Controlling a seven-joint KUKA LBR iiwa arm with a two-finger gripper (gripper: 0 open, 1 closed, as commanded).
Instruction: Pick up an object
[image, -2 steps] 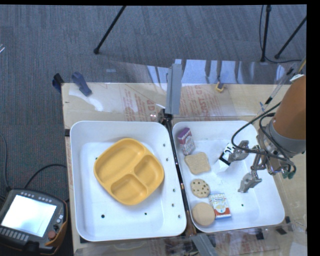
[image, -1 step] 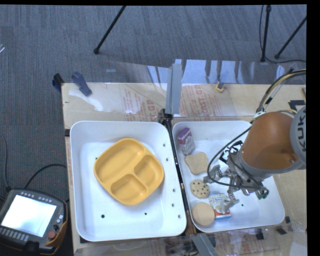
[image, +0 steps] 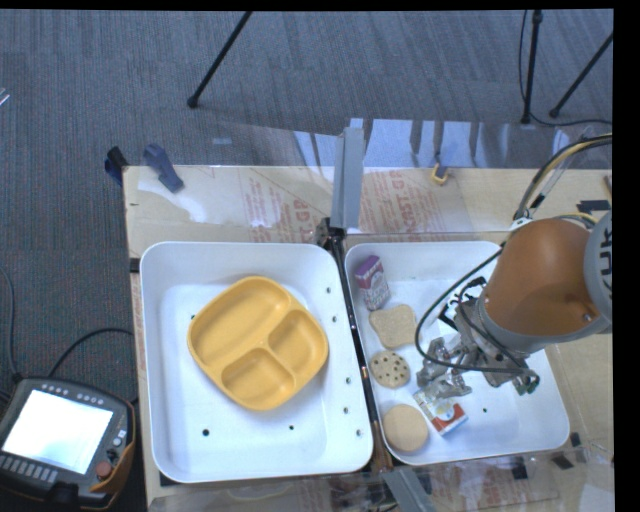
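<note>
My gripper (image: 440, 388) hangs low in the right bin (image: 530, 425), under the orange wrist band. Its metal fingers stand right over a small white and red packet (image: 445, 413) near the bin's front. To the left lie a chocolate chip cookie (image: 390, 369), a tan slice of toast (image: 393, 325) and a round bun (image: 405, 427). A small purple and white carton (image: 372, 281) stands at the bin's back left corner. Whether the packet is between the fingers I cannot make out.
The left bin (image: 170, 290) holds a yellow divided plate (image: 258, 341). A grey upright post (image: 347, 180) rises between the bins at the back. A teach pendant (image: 65, 435) lies on the floor at the lower left. Cables loop off the wrist over the right bin.
</note>
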